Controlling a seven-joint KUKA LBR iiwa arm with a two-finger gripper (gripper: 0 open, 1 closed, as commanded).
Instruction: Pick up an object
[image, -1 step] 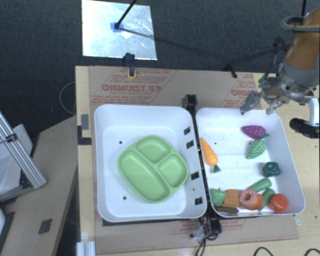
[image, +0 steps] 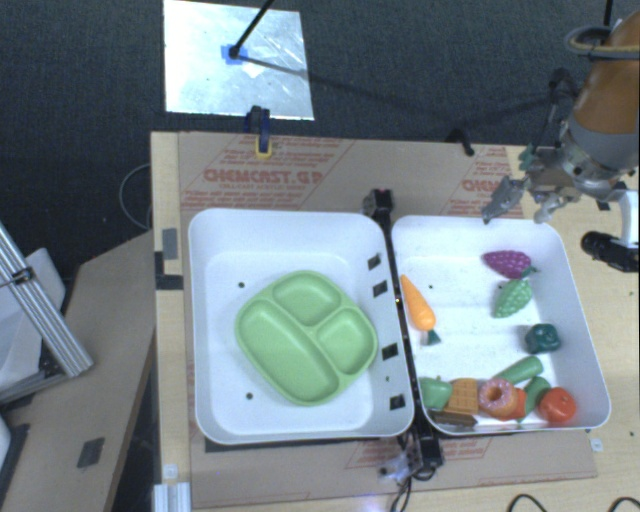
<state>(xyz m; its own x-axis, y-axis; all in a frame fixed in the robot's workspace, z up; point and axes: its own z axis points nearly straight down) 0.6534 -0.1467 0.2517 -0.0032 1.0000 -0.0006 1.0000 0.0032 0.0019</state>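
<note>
Two shallow white plastic bins (image: 225, 250) on a desk (image: 300, 165); the right bin holds a smooth orange toy carrot (image: 417, 304), tapered, long axis running up-left to down-right; metal claw (image: 521, 200) hovers above, fingers apart, holding nothing.

Two white bins (image: 290, 225) sat on a tan tabletop (image: 420, 165) printed with red lettering. A pale green divided plate (image: 305, 337) filled the left one. In the right: an orange carrot (image: 417, 303), purple grapes (image: 508, 262), a speckled green leafy piece (image: 513, 297), a dark teal pepper (image: 542, 338), a pink-frosted doughnut (image: 497, 397) and a red tomato (image: 558, 404). The arm (image: 605, 100) showed an orange band over grey.
</note>
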